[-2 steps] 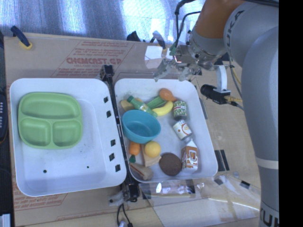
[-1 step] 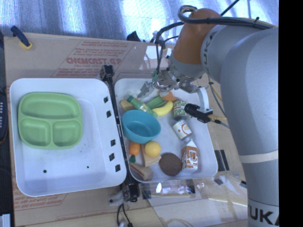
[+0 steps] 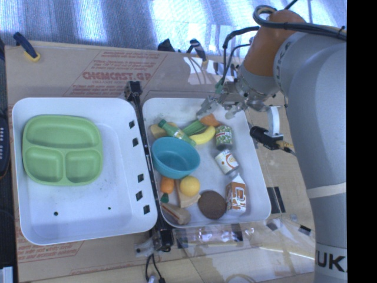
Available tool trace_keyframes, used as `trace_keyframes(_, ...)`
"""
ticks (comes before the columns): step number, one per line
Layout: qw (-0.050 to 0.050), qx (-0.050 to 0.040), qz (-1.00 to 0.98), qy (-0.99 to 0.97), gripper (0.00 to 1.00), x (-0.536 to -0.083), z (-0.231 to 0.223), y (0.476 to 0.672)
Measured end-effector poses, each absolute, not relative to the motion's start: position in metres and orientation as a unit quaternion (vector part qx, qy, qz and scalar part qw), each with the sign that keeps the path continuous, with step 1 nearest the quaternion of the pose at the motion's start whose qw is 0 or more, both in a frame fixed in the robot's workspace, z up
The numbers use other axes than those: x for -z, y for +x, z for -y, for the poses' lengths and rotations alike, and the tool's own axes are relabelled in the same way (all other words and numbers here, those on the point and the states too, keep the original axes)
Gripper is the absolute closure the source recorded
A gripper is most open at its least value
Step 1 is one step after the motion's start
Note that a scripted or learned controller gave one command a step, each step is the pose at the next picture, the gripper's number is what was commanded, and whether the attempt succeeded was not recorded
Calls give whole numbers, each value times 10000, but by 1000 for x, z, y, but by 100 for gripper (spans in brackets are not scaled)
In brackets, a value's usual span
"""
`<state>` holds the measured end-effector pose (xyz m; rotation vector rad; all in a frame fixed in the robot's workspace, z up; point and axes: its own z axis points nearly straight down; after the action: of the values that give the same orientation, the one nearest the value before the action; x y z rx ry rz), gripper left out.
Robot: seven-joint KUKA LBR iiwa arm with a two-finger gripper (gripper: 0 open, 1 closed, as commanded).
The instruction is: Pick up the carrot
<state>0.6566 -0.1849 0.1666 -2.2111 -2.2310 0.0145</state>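
Note:
The carrot (image 3: 208, 121) is a small orange piece with a green leafy top (image 3: 193, 126). It lies near the far edge of the right bin (image 3: 257, 175), beside a yellow banana (image 3: 203, 136). My gripper (image 3: 220, 108) hangs just above the carrot and slightly behind it. Its fingers are spread open, one to the left (image 3: 206, 106) and one to the right (image 3: 233, 112). Nothing is between them.
Crowding the right bin are a green bottle (image 3: 174, 130), a blue bowl (image 3: 175, 157), two small cans (image 3: 224, 136) (image 3: 227, 161), a carton (image 3: 237, 196), a lemon (image 3: 189, 186) and a brown round item (image 3: 212, 204). A green divided plate (image 3: 62, 149) lies in the left bin (image 3: 88, 217).

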Motion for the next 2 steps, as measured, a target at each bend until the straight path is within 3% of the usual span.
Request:
trace_keyframes(1, -15, 48, 5731, -8194, 0, -112, 183, 662)
trace_keyframes(2, -22, 73, 4973, -8675, 0, -104, 194, 665)
